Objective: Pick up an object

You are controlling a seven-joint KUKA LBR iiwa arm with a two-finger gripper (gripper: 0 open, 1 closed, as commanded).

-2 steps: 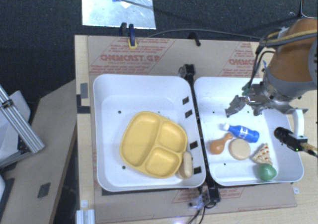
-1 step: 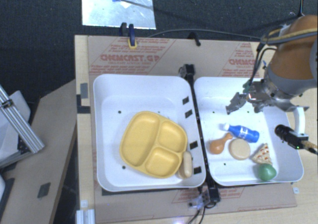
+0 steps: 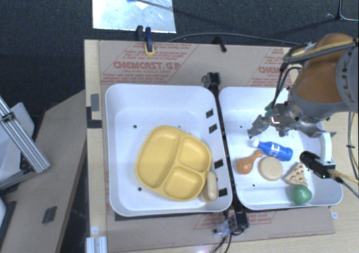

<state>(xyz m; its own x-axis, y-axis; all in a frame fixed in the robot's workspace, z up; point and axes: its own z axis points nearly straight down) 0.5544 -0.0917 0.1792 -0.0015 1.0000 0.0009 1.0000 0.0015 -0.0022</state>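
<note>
My gripper (image 3: 268,125) hangs over the upper middle of the right bin (image 3: 241,106), with the arm reaching in from the right. Just below it lies a blue bottle with a white cap (image 3: 274,150), apart from the gripper. Near the bottle are an orange drumstick (image 3: 247,163), a round beige bun (image 3: 270,169), a pizza slice (image 3: 295,174) and a green ball (image 3: 300,194). Nothing shows in the gripper's hold.
The left bin (image 3: 129,106) holds a yellow divided plate (image 3: 174,162) and a small beige bread roll (image 3: 210,185) by its lower right wall. A black divider (image 3: 220,134) runs between the bins. The bench's cardboard sheet (image 3: 168,61) lies behind them.
</note>
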